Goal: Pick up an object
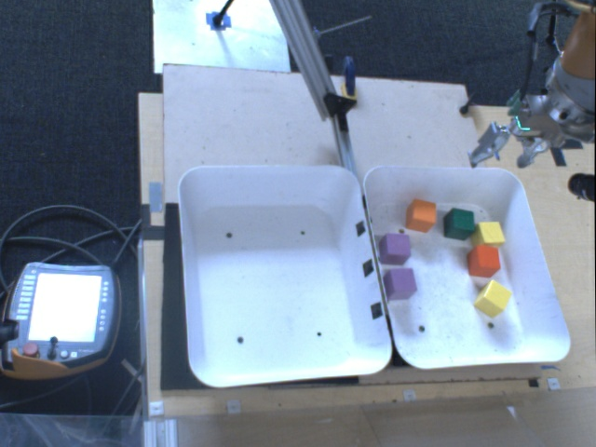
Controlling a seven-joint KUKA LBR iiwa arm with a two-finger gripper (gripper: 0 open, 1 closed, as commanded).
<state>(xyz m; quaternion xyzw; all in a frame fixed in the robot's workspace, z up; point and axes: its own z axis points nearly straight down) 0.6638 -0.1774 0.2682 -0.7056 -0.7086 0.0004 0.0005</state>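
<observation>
Seven small cubes scattered loose in the right-hand bin (535, 250), none stacked, each reachable from above. Farthest: an orange cube (421, 215), with a green cube (458, 223) just to its right and a yellow cube (490, 234) touching the green one's right side. Nearer: a red-orange cube (483, 261) directly below that yellow one, then a second yellow cube (493, 298), tilted, well apart from the rest, so likely the easiest pick. Toward the left wall: two purple cubes (396, 248) (400, 282), one just behind the other, close to the wall, leaving little finger room there. Left-hand bin (270, 268) alongside. Gripper (507, 145) beyond the right bin's far right corner, raised above the bench, fingers spread apart with nothing between them, apparently staged for a descent. Handheld control pendant (60, 319) at far left, off the bench.
</observation>
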